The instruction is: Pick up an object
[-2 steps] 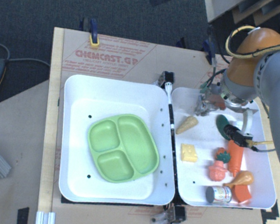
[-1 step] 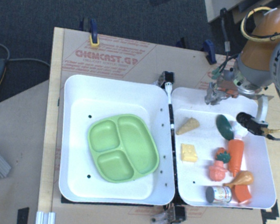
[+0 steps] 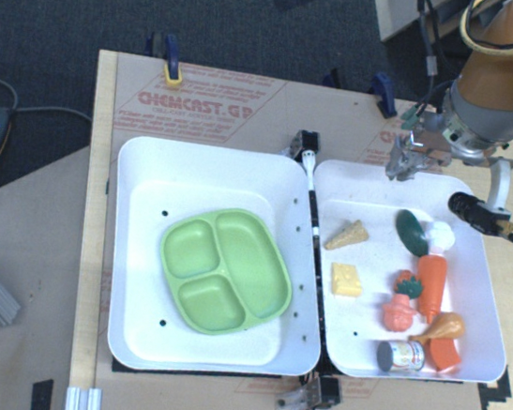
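Note:
My gripper (image 3: pixel 400 168) hangs over the far rim of the right bin (image 3: pixel 372 192), above and apart from the objects, with nothing seen between its fingers. In the right bin lie a tan wedge (image 3: pixel 348 234), a yellow cheese block (image 3: pixel 347 280), a dark green oval piece (image 3: pixel 413 233) against a white piece (image 3: pixel 440 237), an orange carrot (image 3: pixel 431 284), a pink and red toy (image 3: pixel 400 307), a tan drumstick shape (image 3: pixel 443 325), an orange block (image 3: pixel 445 355) and a small grey can (image 3: pixel 402 355).
The left bin (image 3: pixel 146 184) holds a green divided plate (image 3: pixel 224 269). A black divider strip (image 3: pixel 312 240) runs between the two bins. Clamps (image 3: pixel 173 60) sit at the board's far edge.

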### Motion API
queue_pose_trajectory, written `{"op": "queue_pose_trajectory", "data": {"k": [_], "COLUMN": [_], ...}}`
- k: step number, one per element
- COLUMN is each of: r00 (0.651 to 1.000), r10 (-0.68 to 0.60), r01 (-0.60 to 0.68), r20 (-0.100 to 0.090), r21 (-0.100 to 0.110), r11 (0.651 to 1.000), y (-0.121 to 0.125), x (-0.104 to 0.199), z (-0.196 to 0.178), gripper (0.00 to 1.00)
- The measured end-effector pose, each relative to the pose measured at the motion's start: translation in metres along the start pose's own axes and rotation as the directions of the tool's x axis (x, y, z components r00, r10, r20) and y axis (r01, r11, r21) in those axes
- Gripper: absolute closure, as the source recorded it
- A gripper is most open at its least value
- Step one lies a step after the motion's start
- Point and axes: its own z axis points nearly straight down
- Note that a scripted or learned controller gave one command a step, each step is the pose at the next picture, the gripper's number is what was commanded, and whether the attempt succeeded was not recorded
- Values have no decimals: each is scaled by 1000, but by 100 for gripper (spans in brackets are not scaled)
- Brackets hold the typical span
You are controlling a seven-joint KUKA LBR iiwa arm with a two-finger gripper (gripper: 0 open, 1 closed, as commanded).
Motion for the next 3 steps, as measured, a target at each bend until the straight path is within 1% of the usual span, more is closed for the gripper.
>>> {"op": "queue_pose_trajectory", "data": {"k": [1,2,3], "r00": [1000,1000,1000], "r10": [0,3,2], "r01": [0,-3,-2], "r20": [0,-2,-3], "r21": [2,13,14], "r11": [1000,1000,1000], "y": [1,-44,-96], "x": [0,14,35], "z": [-19,-10,-3], "gripper": [100,100,100]}}
